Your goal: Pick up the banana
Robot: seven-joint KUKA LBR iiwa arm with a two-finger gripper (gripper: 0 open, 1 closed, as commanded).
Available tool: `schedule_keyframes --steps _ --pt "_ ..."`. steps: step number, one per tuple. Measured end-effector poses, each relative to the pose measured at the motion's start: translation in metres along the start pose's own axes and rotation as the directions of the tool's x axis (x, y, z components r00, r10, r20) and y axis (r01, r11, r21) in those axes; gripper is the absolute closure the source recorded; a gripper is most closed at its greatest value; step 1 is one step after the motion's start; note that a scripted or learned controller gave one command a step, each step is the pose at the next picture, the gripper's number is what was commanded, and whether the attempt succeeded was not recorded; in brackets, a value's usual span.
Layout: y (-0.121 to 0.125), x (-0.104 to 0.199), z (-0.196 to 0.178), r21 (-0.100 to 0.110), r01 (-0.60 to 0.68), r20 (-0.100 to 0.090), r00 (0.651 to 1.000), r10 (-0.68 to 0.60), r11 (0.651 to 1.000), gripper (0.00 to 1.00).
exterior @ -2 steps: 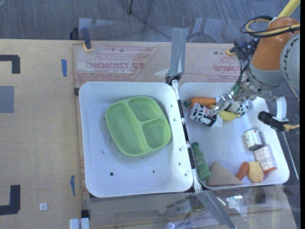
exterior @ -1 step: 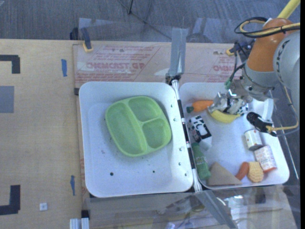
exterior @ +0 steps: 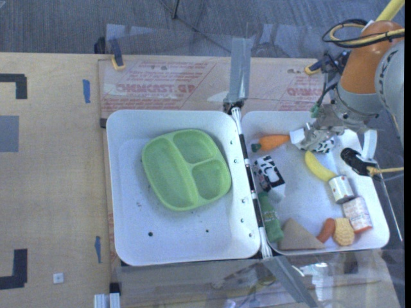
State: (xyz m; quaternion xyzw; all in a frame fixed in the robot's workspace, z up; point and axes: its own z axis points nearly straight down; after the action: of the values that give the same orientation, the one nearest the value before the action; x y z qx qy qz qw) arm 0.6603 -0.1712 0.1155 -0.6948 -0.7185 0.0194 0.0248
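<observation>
Over the right bin (exterior: 379, 233), I see the gripper (exterior: 319, 138) hanging just above the upper end of the banana (exterior: 318, 165); whether the jaws are spread or pressed together I cannot tell. The banana lies flat on the bin floor, running toward 5 o'clock. At its 10 o'clock sits a carrot (exterior: 274, 142), and at its 4 o'clock a can (exterior: 341, 188). A green plate (exterior: 185, 169) rests in the left bin (exterior: 122, 236), well apart, at 9 o'clock.
</observation>
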Motion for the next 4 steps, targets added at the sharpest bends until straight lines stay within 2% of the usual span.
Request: schedule_keyframes --steps 1,2,3,4 --pt "-0.022 0.033 -0.085 -0.062 -0.243 -0.008 0.97 0.243 0.968 1.0" --pt "-0.022 0.033 -0.084 -0.061 -0.242 -0.007 0.97 0.242 0.968 0.0" --pt "-0.022 0.033 -0.095 -0.065 -0.241 -0.006 0.971 0.241 0.968 1.0" --pt "-0.001 0.103 -0.103 -0.067 -0.169 -0.002 0.986 0.17 0.983 1.0"
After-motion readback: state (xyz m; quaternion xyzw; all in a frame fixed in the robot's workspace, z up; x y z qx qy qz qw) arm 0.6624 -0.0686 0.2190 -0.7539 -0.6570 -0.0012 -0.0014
